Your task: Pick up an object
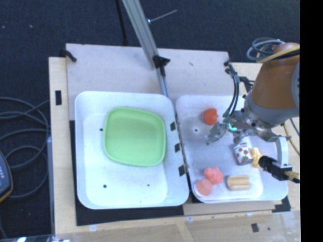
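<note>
My gripper [216,133] hangs over the middle of the right bin [194,107], reaching in from the right below the grey and orange arm [272,92]. An orange-red ball [210,116] lies just above and left of it, apart from it. A white cube with red dots [243,153] sits to its lower right, beside a yellow piece [255,157]. Near the bin's front edge lie a pink lumpy toy [214,174], a pink round piece [204,187] and a tan bread-like piece [238,182]. Nothing shows held by the gripper.
The left bin [88,185] holds a green square plate [135,136]. A metal pole [144,29] slants down from the top to the divide between the bins. Cables [234,92] trail beside the arm at the right bin's far right.
</note>
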### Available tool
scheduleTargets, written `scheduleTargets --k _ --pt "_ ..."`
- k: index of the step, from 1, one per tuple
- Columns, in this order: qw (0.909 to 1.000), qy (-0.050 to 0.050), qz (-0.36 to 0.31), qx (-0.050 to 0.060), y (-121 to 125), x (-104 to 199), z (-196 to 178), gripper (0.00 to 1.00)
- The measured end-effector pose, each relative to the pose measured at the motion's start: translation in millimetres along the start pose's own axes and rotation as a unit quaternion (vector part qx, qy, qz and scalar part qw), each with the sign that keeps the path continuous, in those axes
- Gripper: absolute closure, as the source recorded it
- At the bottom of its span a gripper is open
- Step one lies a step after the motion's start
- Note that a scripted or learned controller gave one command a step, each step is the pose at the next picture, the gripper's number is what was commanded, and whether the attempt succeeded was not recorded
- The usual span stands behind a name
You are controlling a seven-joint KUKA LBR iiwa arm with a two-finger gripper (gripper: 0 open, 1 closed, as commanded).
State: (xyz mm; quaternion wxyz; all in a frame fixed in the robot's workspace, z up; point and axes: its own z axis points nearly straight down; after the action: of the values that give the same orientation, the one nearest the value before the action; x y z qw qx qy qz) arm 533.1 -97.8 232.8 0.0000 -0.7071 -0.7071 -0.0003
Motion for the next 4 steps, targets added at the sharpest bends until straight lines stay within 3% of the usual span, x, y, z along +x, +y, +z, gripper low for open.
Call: scheduleTargets --k 1,3,4 --pt "1.0 0.0 0.0 0.0 0.3 0.0 -0.1 0.0" --pt "1.0 0.0 0.0 0.003 4.5 -9.8 114.7 0.0" --pt "1.0 -0.001 0.0 0.0 4.4 -10.3 132.6 0.0"
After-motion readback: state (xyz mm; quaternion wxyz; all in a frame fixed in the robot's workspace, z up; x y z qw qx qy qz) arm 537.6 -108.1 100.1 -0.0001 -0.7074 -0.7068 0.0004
